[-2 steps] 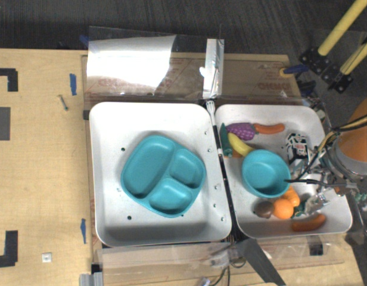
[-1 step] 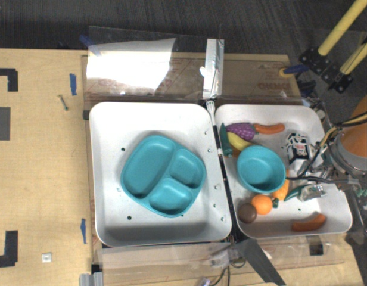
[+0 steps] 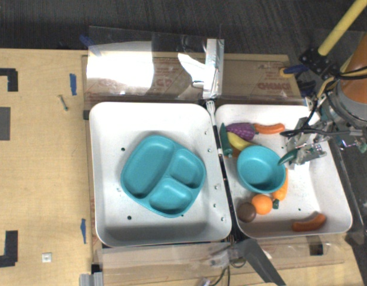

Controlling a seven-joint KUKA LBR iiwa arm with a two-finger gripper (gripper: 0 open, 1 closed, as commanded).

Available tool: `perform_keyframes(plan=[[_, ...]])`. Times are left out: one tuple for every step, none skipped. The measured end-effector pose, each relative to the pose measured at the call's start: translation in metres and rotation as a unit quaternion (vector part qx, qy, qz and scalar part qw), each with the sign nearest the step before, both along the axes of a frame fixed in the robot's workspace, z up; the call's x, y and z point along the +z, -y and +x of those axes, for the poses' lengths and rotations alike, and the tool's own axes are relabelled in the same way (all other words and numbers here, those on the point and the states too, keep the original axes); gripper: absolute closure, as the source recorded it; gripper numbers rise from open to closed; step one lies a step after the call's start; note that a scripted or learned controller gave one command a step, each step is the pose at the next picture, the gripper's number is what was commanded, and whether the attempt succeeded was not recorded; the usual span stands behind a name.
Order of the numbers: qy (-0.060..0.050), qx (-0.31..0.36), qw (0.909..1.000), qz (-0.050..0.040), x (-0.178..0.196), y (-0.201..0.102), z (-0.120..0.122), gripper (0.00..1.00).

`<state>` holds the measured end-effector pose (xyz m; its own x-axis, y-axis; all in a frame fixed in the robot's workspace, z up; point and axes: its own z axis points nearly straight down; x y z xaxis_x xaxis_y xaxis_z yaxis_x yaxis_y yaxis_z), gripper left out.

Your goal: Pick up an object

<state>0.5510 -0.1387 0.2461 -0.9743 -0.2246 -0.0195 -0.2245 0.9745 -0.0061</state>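
Left bin [image 3: 106, 219] holding teal divided plate [image 3: 164, 174] at centre. Right bin [image 3: 332, 183] holding teal bowl [image 3: 259, 168] – yellow toy [image 3: 237, 140], purple toy [image 3: 243, 130], orange sausage [image 3: 268, 128] lying above it; orange ball [image 3: 262, 204], brown ball [image 3: 246, 213], brown sausage [image 3: 308, 222] lying below. Gripper [image 3: 299, 154] hovering at right rim of bowl – grip state: cannot tell.

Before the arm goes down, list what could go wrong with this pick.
The gripper hangs at the blue bowl rim, so it may clip or tip the bowl rather than grasp it. The toys are crowded: orange ball, carrot and brown ball lie against the bowl, so a nudge could scatter them.
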Motion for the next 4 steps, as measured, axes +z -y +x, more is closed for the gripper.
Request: perform_keyframes(plan=[[-0.006,-0.002,1.0,0.0008,-0.006,0.002,-0.003,0.0],[-0.005,-0.03,0.9995,0.001,-0.153,0.015,0.032,0.0],[-0.003,0.0,1.0,-0.0004,-0.155,-0.025,0.016,0.0],[-0.003,0.069,0.9976,-0.0009,-0.156,0.011,0.032,0.0]])
